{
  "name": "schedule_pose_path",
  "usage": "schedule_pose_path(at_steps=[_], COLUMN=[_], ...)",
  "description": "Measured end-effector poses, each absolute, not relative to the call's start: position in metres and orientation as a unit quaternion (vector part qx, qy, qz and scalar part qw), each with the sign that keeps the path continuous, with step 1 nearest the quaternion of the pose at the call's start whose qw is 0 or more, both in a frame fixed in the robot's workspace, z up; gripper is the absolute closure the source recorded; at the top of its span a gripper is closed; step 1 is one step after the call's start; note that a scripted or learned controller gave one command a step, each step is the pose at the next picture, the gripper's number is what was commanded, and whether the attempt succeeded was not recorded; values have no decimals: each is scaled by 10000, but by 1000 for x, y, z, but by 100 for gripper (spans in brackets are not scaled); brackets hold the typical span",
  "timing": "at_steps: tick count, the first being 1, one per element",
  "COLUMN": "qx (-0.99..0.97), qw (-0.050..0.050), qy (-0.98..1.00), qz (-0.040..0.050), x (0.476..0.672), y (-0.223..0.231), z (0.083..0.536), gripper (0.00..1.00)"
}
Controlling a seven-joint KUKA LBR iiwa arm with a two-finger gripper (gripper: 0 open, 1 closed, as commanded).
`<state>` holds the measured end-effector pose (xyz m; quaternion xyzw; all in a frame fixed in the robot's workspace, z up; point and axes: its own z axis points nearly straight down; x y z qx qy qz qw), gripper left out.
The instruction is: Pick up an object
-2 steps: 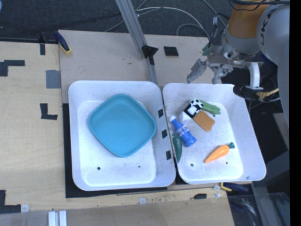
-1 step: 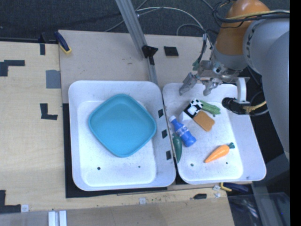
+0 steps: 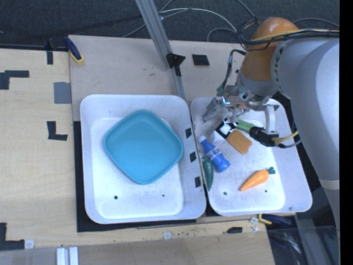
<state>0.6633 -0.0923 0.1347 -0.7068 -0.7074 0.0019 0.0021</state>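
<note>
Tool (image 3: 223,115) sits low over the back-left part of the right bin (image 3: 292,200), just behind the object cluster; can't tell how it's set from this angle, and nothing visibly in it. No target named, so candidates are all in the right bin: tan block (image 3: 239,142) near the middle, just beside the tool; blue bottle (image 3: 214,155) lying on its side, angled toward the left wall; dark green piece (image 3: 208,173) at the bottle's lower end, tight against the left wall; orange carrot (image 3: 256,179) lying alone toward the front, well apart from the rest. Judgement: all look like small light toys, probably plastic or foam, none fragile. Block looks easiest: flat sides, take it across the short width. Bottle is round and likely slick, would roll; grab across the body mid-length. Carrot tapers, so pinch the thick end near the green top or it may squirt out. Green piece is a poor pick, too close to the wall for finger clearance. Left bin (image 3: 91,164) holds one teal square plate (image 3: 143,146), lying flat, rotated diamond-wise, filling most of the floor; thin rim, hard to pinch from above. Both bins sit side by side on the desk (image 3: 33,148), walls touching.
</note>
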Motion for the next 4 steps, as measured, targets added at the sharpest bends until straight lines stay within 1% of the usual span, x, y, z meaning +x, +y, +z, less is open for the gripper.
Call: schedule_pose_path(at_steps=[1,2,3,4], qx=[-7067,-7068,-7068,-7069], qw=[-36,-40,-14,-18], qy=[-7075,-7074,-7074,-7073], qz=[-28,-24,-12,-14], x=[666,666,675,673], y=[-92,-93,-90,-99], z=[118,128,174,231], gripper=[0,100,100,100])
